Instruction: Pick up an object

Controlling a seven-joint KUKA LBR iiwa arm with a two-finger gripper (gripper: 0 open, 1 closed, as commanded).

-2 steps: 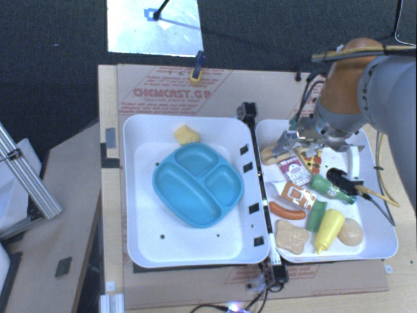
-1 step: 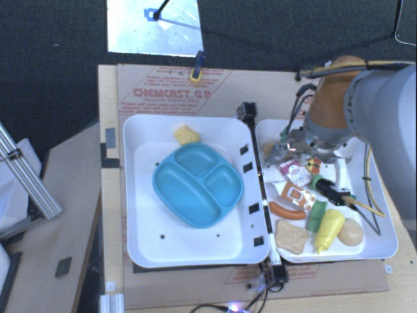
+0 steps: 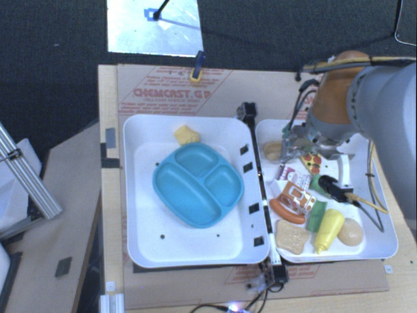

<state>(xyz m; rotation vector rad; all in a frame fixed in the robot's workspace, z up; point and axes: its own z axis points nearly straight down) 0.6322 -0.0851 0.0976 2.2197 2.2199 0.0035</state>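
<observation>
Right bin [image 3: 391, 240], gripper [image 3: 291, 150] beside cookie [image 3: 272, 150]

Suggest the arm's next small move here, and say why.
Probably a short descent in place: the gripper hangs low over the right bin, above the packet and beside the tan piece, with nothing visibly between its fingers.
</observation>
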